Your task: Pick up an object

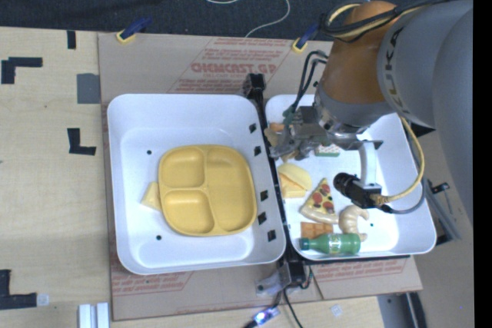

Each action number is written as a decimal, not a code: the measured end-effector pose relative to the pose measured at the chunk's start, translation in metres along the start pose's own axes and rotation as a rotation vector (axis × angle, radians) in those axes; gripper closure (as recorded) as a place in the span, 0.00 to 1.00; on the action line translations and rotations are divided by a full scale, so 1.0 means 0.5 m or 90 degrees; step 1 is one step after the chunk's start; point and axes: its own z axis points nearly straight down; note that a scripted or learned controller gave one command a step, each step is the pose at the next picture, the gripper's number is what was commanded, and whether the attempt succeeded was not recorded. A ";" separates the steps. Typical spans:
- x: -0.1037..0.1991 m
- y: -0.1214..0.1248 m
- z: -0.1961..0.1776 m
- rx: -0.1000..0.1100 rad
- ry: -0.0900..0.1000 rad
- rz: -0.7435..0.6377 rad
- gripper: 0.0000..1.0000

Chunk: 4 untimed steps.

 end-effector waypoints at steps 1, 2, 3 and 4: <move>0.112 -0.027 0.008 0.000 0.000 0.000 1.00; 0.137 -0.039 -0.019 -0.001 0.000 0.002 1.00; 0.153 -0.048 -0.002 0.000 -0.001 0.002 1.00; 0.162 -0.038 0.000 -0.001 -0.001 0.002 1.00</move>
